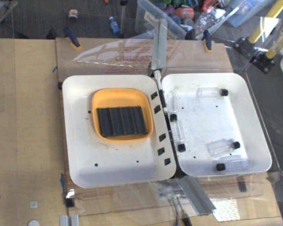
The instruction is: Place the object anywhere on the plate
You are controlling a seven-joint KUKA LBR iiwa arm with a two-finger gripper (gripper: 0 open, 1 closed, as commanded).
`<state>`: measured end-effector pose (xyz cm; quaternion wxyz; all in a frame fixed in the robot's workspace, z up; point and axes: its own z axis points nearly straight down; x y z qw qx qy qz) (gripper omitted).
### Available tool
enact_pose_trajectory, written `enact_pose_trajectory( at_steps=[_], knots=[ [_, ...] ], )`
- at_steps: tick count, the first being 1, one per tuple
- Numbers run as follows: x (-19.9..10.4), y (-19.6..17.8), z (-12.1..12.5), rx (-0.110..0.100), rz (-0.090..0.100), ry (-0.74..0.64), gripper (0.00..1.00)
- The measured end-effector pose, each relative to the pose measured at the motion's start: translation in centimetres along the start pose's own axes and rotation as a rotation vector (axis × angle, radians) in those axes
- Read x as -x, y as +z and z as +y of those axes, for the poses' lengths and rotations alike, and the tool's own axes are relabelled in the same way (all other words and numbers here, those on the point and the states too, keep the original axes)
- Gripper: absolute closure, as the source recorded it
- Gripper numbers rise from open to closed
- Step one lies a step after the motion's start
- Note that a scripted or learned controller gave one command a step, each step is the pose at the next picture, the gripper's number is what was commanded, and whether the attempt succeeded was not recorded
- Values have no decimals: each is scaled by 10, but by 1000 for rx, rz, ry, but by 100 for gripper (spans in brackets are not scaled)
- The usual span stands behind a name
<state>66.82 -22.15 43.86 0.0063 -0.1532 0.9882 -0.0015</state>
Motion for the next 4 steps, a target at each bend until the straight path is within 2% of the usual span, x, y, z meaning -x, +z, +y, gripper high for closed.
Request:
enact_pose_trajectory(
  at_steps=[1, 2, 3, 4],
  knots=[
    [0, 0, 0, 1, -1, -297, 100],
    [0, 0, 0, 1, -1, -478, 100],
    [0, 0, 0, 2, -2, -857, 100],
    [0, 1, 0, 3, -2, -1170, 100]
  ],
)
